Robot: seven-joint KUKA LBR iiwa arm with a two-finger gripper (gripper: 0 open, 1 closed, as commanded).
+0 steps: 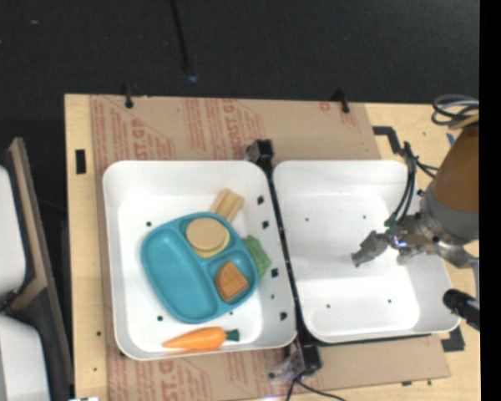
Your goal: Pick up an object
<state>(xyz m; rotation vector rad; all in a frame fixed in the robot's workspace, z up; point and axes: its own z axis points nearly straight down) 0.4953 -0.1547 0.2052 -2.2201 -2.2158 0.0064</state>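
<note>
I am watching the tool [376,249] hanging over the right bin [342,303], low above its white floor, with the arm [455,195] reaching in from the right edge of the view. I cannot tell whether the tool is released or clenched: it is reading as a small grey blur, and I am seeing nothing gripped in it.

Risks, as I am judging them. The bin floor directly under the tool is carrying no object, so a descent here is likely closing on nothing. Every candidate is lying in the left bin [121,224], across the divider [277,224] where the two rims are meeting; a low traverse is risking a knock against that edge.

Beyond the divider, nearest the tool, a green piece [257,256] is lying wedged against the rim of the blue tray [171,278], offering poor clearance. The waffle-like piece [232,281] and round tan disc [207,234] are sitting in the tray's compartments, flat, and I am expecting them to slip. The tan block [227,203] is partly tucked under the tray's far edge. The carrot [202,338] is lying free near the left bin's front wall, well apart from the tool; its rounded body may roll.

The arm's upper part is being cut off at the right, and the bench [79,241] edges are partly out of frame.
</note>
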